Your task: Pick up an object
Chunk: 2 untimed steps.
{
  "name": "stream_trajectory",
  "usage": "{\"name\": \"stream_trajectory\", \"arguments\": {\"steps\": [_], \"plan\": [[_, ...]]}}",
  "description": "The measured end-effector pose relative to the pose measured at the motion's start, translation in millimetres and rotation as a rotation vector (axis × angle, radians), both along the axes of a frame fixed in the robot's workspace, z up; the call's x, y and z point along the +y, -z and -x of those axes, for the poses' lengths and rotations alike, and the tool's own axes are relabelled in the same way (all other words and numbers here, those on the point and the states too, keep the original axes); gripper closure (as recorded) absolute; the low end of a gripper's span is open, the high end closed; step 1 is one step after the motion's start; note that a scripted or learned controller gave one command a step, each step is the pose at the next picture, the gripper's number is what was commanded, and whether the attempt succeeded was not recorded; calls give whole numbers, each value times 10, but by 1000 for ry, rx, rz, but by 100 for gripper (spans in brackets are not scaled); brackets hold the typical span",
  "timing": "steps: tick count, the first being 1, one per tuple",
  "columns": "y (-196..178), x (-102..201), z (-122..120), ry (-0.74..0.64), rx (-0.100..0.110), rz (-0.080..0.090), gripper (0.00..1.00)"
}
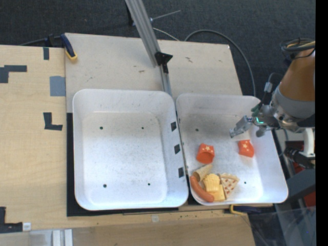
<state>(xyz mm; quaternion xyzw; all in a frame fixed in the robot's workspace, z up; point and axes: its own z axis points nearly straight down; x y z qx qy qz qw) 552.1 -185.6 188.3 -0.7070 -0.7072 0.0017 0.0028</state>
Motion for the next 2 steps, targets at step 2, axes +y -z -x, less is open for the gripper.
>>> {"name": "stream_trajectory", "arguments": {"steps": [2], "plan": [[441,-37,-60,-1,0,1,0]]}}
